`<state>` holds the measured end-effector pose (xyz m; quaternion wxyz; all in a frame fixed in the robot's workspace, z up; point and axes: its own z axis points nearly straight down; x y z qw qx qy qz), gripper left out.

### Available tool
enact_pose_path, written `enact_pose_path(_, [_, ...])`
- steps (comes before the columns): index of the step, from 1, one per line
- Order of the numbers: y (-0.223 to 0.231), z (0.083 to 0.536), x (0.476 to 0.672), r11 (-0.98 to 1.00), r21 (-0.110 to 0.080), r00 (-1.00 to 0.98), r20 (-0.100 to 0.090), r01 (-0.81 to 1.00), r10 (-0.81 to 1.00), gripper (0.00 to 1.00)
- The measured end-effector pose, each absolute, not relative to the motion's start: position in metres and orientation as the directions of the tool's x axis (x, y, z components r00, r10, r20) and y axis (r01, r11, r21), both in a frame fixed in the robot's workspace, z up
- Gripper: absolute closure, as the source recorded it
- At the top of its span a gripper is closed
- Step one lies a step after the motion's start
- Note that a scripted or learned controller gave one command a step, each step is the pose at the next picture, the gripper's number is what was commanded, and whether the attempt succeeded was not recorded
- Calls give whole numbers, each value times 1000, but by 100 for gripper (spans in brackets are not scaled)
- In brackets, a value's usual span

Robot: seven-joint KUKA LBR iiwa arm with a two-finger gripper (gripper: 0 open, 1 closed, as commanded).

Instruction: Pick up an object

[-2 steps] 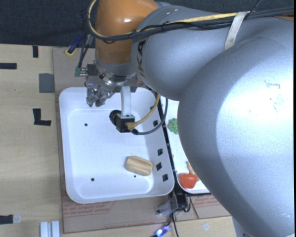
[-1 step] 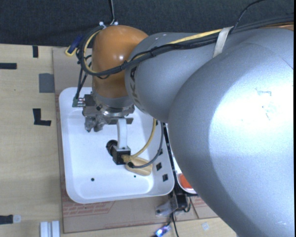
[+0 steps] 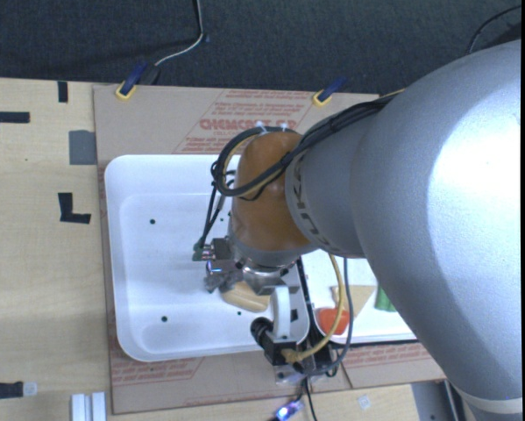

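My gripper (image 3: 216,272) hangs low over the left white bin (image 3: 139,235), near its right side, under the orange wrist band. A pale tan object (image 3: 245,299) lies just to the right of and below the gripper, partly hidden by the wrist. Whether it touches the gripper I cannot tell. An orange-red object (image 3: 334,320) and a green object (image 3: 383,299) peek out in the right bin (image 3: 367,327), mostly covered by the arm.
The big grey arm covers most of the right bin and the right half of the view. Both bins rest on a cardboard sheet (image 3: 244,121) on the wooden bench. The left bin's floor shows bare white to the gripper's left.
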<state>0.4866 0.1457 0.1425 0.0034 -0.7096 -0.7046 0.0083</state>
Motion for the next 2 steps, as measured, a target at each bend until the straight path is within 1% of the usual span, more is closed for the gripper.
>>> enact_pose_path(1, [113,139,523,-1,-3,1,-1,1000,1000,100])
enact_pose_path(2, [109,142,515,1,-5,-1,0,1000,1000,100])
